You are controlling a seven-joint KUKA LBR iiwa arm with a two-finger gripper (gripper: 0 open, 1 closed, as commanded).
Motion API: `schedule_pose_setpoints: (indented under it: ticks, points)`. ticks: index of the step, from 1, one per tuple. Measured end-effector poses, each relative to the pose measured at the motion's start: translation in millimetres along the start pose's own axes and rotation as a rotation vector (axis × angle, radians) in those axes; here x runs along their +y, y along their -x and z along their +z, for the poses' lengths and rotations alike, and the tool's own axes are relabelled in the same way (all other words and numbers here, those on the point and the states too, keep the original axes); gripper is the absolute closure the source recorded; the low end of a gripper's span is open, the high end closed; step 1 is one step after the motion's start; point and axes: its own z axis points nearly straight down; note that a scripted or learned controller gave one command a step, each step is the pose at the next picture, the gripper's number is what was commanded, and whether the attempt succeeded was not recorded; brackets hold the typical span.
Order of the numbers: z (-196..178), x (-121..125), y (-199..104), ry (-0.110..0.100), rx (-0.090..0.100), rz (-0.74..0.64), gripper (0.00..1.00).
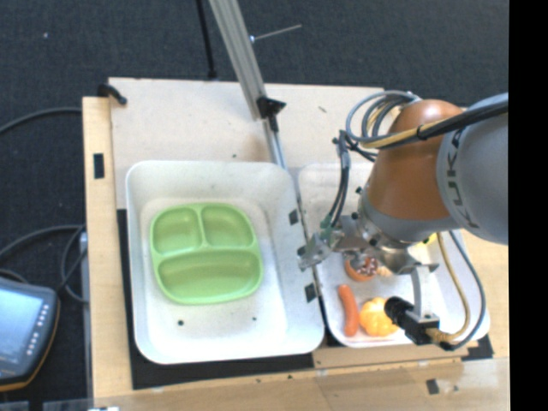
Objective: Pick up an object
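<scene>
Arm: we see the grey arm (432, 182) reaching in over the right bin (467, 272), its orange band sitting above the toys.
Pincer: we see the gripper (368, 262) low in that bin, but the wrist covers it, so we cannot tell what it has hold of, if anything.
Things to pick: a carrot (348, 309) lies near the bin's front edge, a yellow toy (375, 317) just beside it, and a small orange-and-dark piece (361, 268) right under the wrist (too hidden to name).
Left bin: a green divided plate (205, 252) rests inside the left bin (158, 336), well apart from the arm.
Risk, crowding: we judge that a close could catch two toys together or nudge the carrot away.
Risk, wall: we judge the toys sit near the bin wall, which may block a clean grip.
</scene>
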Motion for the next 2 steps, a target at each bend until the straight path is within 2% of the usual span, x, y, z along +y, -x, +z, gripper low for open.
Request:
schedule_pose_setpoints:
  ticks: [1, 2]
  points:
    - [1.2, 0.0, -38.6, -0.003, -0.001, 0.000, 0.00]
    - [-64.4, 18.2, 45.2, 0.004, -0.007, 0.013, 0.00]
